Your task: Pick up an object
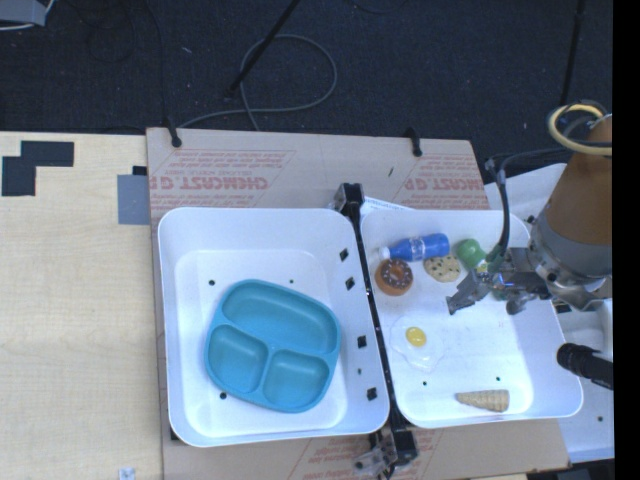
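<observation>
Cone [483,400] near right bin's [560,393] front edge; hand [468,298] over middle w/ bare floor below, grip state can't tell.

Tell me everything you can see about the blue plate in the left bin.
The blue plate is a light blue tray that looks like smooth plastic, with rounded corners and three compartments: one long section along its far side and two smaller ones nearer the camera. It lies flat and right side up on the floor of the left bin, turned at a slight angle to the bin's walls. Its compartments hold nothing. Only the bin floor touches it, and the gripper is over the other bin.
</observation>
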You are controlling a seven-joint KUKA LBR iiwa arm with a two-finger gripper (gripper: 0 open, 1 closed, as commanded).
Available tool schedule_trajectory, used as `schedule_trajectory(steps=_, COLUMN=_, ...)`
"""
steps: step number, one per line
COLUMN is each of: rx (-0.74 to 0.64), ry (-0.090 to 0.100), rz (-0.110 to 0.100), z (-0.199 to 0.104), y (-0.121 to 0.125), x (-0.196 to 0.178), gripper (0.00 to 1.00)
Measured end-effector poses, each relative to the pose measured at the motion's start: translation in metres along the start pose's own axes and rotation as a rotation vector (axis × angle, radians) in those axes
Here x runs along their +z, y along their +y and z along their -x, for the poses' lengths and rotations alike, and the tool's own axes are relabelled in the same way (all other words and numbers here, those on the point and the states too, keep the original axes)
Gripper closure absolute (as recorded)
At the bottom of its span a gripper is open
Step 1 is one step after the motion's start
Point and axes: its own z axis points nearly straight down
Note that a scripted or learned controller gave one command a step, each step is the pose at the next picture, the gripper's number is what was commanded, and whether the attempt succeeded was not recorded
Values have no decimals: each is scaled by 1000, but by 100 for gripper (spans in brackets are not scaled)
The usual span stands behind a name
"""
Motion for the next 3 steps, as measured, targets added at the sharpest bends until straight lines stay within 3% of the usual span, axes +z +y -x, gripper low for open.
schedule_trajectory(steps=1, rx=-2, ry=-1, rz=11, z=0, y=2, x=-6, gripper=0)
schedule_trajectory(steps=3, rx=-1, ry=0, rz=8, z=14, y=7, x=111, gripper=0)
